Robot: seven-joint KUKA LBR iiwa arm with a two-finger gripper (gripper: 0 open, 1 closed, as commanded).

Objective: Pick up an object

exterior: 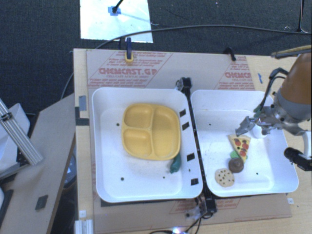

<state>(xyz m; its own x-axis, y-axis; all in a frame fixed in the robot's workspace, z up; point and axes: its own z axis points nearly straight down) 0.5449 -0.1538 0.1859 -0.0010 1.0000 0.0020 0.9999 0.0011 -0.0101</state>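
Jaws: you see them over the right bin, above its upper middle floor; whether they are spread or pressed together, I cannot tell from this view.
Gripper [247, 126]: it hangs just above the pizza slice, and nothing is visible between its tips.
Arm [297, 89]: it comes in from the right, and you can see the orange band above the wrist.
Pizza slice [240, 146]: it lies on the floor of the right bin, just below the gripper, with the point toward the front.
Brown round piece [236, 165]: it touches the lower end of the pizza slice.
Cookie [224, 177]: it lies just beside the brown round piece, toward the front left of it.
Right bin [214, 106]: white and shallow, it holds these three food toys.
Left bin [105, 130]: it stands side by side with the right one.
Yellow plate [150, 130]: with three compartments, it rests in the middle of the left bin.
Green object [175, 164]: small, it lies at the lower right edge of the yellow plate; you cannot tell what it is.
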